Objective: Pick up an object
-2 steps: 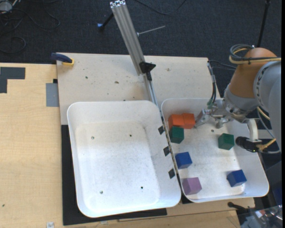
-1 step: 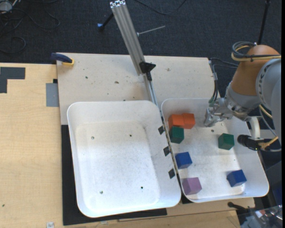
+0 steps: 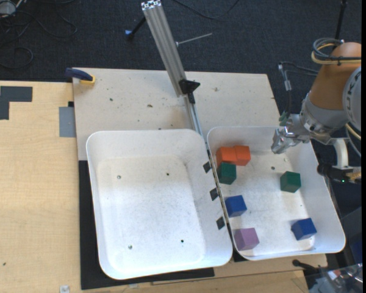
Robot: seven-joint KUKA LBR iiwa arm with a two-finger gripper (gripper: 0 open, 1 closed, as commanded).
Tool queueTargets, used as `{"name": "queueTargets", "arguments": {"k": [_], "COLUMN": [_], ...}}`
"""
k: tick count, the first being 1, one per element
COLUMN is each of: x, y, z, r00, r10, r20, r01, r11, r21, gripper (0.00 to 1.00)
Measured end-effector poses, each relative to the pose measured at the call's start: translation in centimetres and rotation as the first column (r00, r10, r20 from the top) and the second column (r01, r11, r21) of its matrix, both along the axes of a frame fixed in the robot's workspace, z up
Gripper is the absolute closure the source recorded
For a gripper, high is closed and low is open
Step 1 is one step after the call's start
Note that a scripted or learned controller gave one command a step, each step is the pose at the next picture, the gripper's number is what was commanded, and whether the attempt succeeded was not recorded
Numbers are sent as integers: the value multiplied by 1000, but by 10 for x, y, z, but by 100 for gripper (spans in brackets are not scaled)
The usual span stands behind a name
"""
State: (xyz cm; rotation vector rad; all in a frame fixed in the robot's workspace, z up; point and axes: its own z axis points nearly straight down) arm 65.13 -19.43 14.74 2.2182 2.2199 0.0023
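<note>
Jaws over right bin (speckled bench); dark carpet.

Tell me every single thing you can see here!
Orange block: 1, orange, right bin, far left corner.
Green blocks: 2, dark green; one touching the orange block, one right of middle.
Blue blocks: 2, blue; one by the divider, one near right corner.
Purple block: 1, lilac, near left corner.
Bins: 2, white; left, right.
Aluminium bar: 1, silver, leaning behind the bins.
Arm: 1, grey and orange, right side.
End effector: 1, metal, over right bin's far edge.
</note>
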Motion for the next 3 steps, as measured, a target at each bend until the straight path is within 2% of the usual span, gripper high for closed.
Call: {"name": "queueTargets", "arguments": {"k": [1,2,3], "x": [-1,-1,-16], "y": [9,8,50], "z": [50,83,75], "r00": [1000,1000,1000], "r10": [1,2,3], "r20": [1,-1,-8], "r01": [-1,-2,-3], "r11": [1000,1000,1000], "r21": [1,1,4], "gripper": [100,100,100]}}
